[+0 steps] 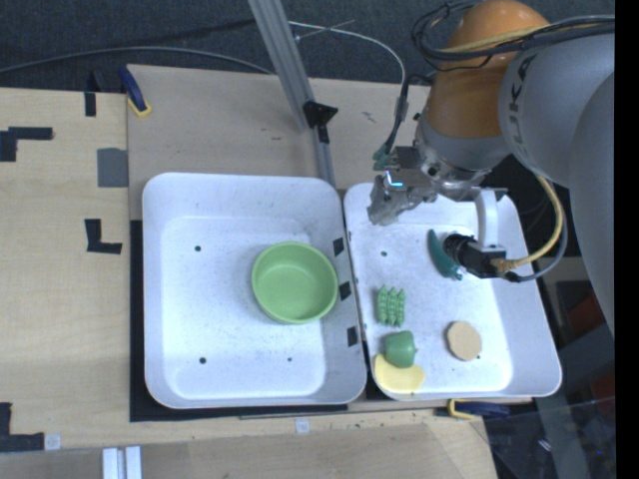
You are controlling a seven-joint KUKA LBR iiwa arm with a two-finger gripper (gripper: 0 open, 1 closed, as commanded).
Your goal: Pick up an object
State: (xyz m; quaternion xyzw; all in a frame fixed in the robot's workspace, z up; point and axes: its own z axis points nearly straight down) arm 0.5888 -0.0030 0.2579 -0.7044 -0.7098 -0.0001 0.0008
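Note:
My gripper (389,208) hangs over the far left corner of the right bin (519,367), below the orange band of the arm. Its fingertips point down at bare bin floor, and nothing shows between them. In the right bin lie a green ridged piece (390,305), a dark green rounded object (399,347), a yellow banana-like piece (397,375) at the near rim, a tan round disc (463,340) and a teal object (441,251) beside a black cable fitting. These lie nearer the front than the gripper.
The left bin (180,228) holds a light green bowl (294,282). A grey metal pole (285,48) slants up from the bins' far edge. Cables loop around the arm's wrist at the right.

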